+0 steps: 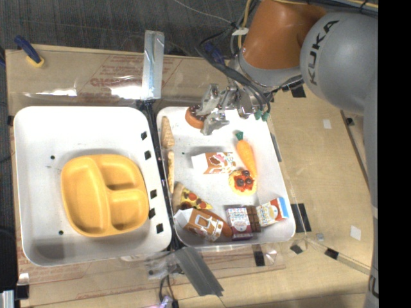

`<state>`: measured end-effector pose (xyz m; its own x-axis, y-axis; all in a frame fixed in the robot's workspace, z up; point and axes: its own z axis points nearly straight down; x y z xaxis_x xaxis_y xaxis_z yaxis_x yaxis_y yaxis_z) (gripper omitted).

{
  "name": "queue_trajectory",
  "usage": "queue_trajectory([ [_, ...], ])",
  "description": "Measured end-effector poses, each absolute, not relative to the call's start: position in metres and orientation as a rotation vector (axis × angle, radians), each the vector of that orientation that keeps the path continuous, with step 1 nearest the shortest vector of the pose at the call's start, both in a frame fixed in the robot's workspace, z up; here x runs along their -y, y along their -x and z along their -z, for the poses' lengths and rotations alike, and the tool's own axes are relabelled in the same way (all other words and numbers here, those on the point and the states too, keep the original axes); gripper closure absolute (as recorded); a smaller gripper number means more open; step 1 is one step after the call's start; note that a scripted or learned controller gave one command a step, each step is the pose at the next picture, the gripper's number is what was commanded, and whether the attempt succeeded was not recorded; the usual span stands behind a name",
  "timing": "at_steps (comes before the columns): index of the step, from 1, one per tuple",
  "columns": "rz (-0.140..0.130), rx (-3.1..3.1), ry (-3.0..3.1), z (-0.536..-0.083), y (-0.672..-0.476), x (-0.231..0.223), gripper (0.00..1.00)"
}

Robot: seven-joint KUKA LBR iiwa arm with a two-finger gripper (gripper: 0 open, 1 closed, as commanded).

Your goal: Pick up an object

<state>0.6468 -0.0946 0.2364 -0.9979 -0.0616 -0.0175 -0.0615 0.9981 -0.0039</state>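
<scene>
My gripper (214, 115) hangs over the far left corner of the right bin (280, 172), its metal fingers pointing down and left. Just left of it, at the bin's far edge, lies a small orange-brown round item (194, 115), partly hidden by the fingers. Lower in the bin lie an orange carrot (246, 156), a small carton (218, 162), a yellow tart with berries (243, 181), a pizza slice (190, 201), a brown carton (204, 223), a dark box (240, 221) and a white carton (273, 212). A long baguette (168, 159) lies along the bin's left wall.
The left bin (32, 140) holds a yellow divided tray (103, 192). A taped divider (154, 159) separates the two bins. The arm's orange band (279, 27) and grey body (343, 50) loom over the right bin's far right side.
</scene>
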Motion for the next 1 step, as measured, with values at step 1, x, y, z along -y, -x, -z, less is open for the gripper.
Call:
queue_trajectory([
  [1,-0.001,-3.071,0.673,-0.1720,-0.6509,0.1478,1.00],
])
